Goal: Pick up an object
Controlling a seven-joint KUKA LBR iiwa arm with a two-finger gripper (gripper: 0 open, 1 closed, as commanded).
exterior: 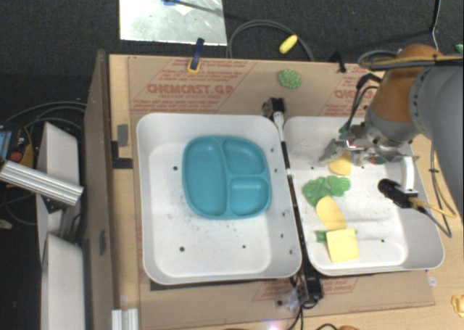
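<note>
Since nothing's between my fingers yet, the pick is basically all still ahead. My hand [346, 149] sits low in the right bin [420, 249], fingers spread narrow, right at 12 o'clock of a pale yellow piece [339, 167]. Back wall is close behind; open floor at 5 o'clock.
</note>
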